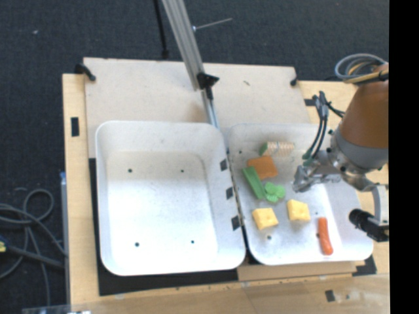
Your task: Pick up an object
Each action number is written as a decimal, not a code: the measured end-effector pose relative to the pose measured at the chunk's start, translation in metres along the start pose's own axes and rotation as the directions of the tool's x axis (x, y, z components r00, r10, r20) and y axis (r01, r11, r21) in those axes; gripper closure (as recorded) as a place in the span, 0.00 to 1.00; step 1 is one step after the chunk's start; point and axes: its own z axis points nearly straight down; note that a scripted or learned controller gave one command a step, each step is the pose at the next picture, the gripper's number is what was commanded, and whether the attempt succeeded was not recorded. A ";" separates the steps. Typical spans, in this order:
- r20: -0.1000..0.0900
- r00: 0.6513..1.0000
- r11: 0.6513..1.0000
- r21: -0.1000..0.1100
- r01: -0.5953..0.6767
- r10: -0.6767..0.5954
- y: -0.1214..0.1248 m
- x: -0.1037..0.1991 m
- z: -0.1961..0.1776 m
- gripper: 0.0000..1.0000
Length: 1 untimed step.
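While the gripper (302,180) hangs over the middle of the right bin (340,250), I cannot tell its state; two yellow blocks (265,218) lie nearer the bin's front edge.

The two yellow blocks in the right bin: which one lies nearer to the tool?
The right yellow block, beside the red stick. It lies just below the tool; the left yellow block sits farther off, near the bin's left wall.

dark carpet floor (78,18) all round my wooden bench (75,175). loose cables (26,214) at 9 o'clock, metal pole (183,38) slanting in from 12.
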 end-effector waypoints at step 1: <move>-0.002 1.000 1.000 0.001 0.004 -0.004 0.028 0.054 -0.001 1.00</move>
